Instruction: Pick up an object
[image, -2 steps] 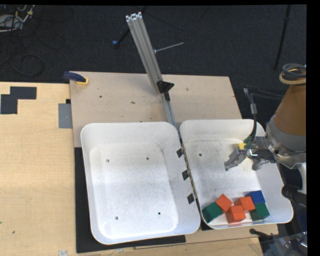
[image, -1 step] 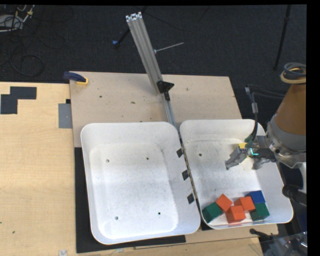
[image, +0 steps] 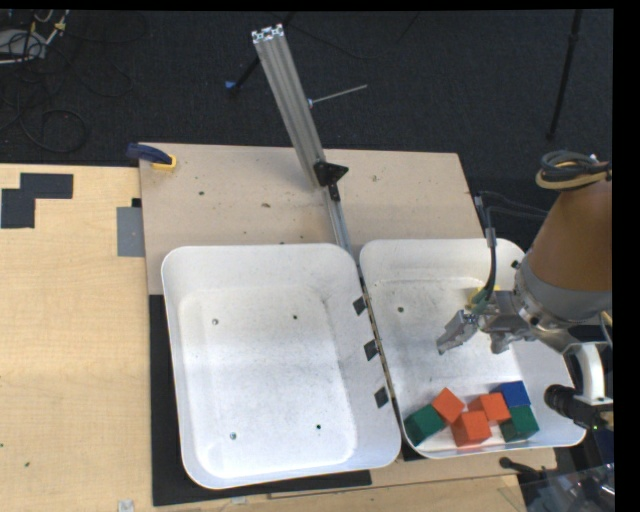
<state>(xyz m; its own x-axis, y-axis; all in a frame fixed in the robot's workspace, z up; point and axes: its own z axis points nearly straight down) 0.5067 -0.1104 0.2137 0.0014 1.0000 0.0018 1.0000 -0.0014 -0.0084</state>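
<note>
The arm's gripper (image: 462, 330) hung above the middle of the right bin (image: 430, 265), its fingers a little apart and holding nothing, while the blocks lay clustered near the bin's front edge: an orange block (image: 448, 404), a green block (image: 425, 423), and more orange, blue and green ones just beside them. The blocks looked small, stiff and light, and were probably best taken across two flat opposite faces, the orange one at the cluster's edge seeming the easiest to reach.

Claw (image: 458, 336) fingers too blurred to tell apart — the arm (image: 572, 250) above it is cut off. Below the claw, blocks (image: 476, 415) overlap — some partly hidden.
</note>
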